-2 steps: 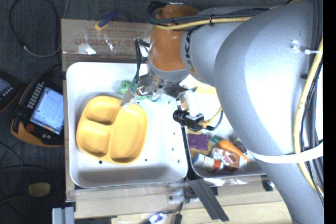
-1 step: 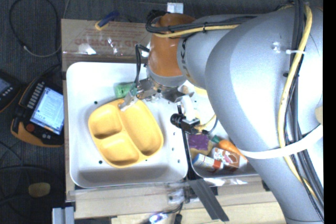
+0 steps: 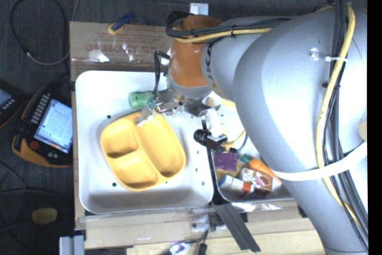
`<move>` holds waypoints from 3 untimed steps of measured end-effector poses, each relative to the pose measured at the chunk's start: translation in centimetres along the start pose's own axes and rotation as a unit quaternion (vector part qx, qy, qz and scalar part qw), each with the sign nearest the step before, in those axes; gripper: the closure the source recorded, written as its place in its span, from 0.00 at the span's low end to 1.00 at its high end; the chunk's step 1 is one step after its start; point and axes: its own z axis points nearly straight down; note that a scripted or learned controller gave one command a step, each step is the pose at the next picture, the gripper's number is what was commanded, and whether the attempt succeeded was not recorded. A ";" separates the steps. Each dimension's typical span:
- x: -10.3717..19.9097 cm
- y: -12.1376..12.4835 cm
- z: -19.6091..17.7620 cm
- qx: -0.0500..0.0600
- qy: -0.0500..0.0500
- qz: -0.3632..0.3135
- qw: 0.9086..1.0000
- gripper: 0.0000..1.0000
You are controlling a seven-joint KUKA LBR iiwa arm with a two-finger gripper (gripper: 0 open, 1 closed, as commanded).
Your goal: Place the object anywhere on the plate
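Green object (image 3: 139, 99) is lying in the left bin (image 3: 89, 146), just beyond the yellow plate's (image 3: 142, 151) upper rim, its long axis running roughly left-right. Gripper (image 3: 150, 111) is hovering beside its right end, over the rim; finger spread cannot be judged.

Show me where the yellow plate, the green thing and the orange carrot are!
yellow plate (image 3: 164, 149): camera view, floor of its big section.
green thing (image 3: 140, 99): camera view, its middle, beside the plate's top edge.
orange carrot (image 3: 258, 165): camera view, its visible end, in the right bin.
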 end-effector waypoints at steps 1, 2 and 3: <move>0.0 0.0 0.0 0.000 0.000 0.000 1.000 0.00; 0.0 0.0 0.0 0.000 0.000 0.000 1.000 0.00; 0.0 0.0 0.0 0.000 0.000 0.000 1.000 0.00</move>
